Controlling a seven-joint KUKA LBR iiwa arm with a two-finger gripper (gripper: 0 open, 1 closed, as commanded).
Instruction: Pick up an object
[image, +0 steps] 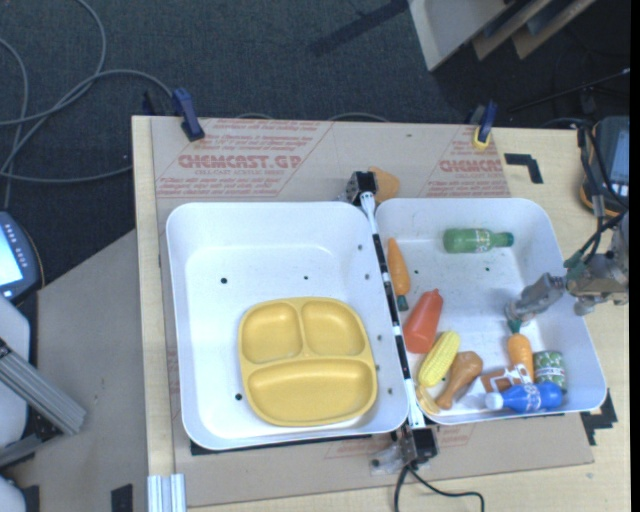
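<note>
The right bin holds several toy foods. A green bottle lies at its back and a slim orange carrot along its left wall. A red bottle, a corn cob and a brown drumstick lie toward the front left. A short carrot, a green can and a blue bottle crowd the front right corner. My gripper reaches in from the right, low over the bin's right half, just above the short carrot and apart from the green bottle.
The left bin holds a yellow divided plate toward its front. A clamp and an orange-brown object sit behind where the bins meet. Blue clips hold the cardboard's back edge. Cables hang at the right.
</note>
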